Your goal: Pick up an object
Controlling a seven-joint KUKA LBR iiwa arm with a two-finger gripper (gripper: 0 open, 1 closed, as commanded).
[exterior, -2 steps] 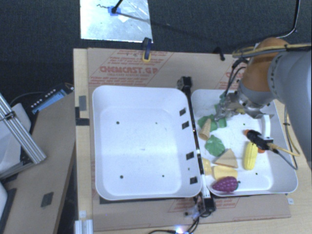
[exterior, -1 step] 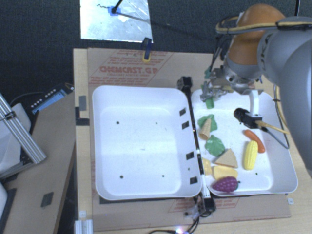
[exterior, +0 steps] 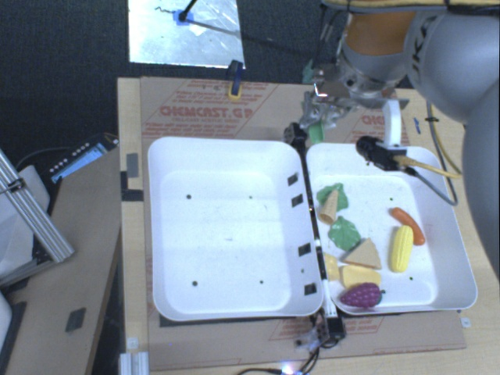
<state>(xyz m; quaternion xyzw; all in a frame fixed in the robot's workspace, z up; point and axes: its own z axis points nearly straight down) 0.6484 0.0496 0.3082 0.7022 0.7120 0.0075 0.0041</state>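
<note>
My gripper point(exterior: 316, 125) hangs over the back rim where the two bins meet. A small green piece point(exterior: 315, 132) sits between its fingertips, lifted off the bin floor. The right bin point(exterior: 445, 248) holds the other objects. They are two green leafy pieces point(exterior: 344, 230), a tan wedge point(exterior: 331, 204), a cheese wedge point(exterior: 364, 252), a yellow block point(exterior: 358, 276), purple grapes point(exterior: 361, 294), a corn cob point(exterior: 401, 248) and an orange carrot point(exterior: 408, 224).
The left bin point(exterior: 226, 225) lies beside the right one, with a black clipped divider point(exterior: 310, 225) between them. A yellow and blue clamp point(exterior: 234, 80) stands behind the bins. The grey arm fills the top right.
</note>
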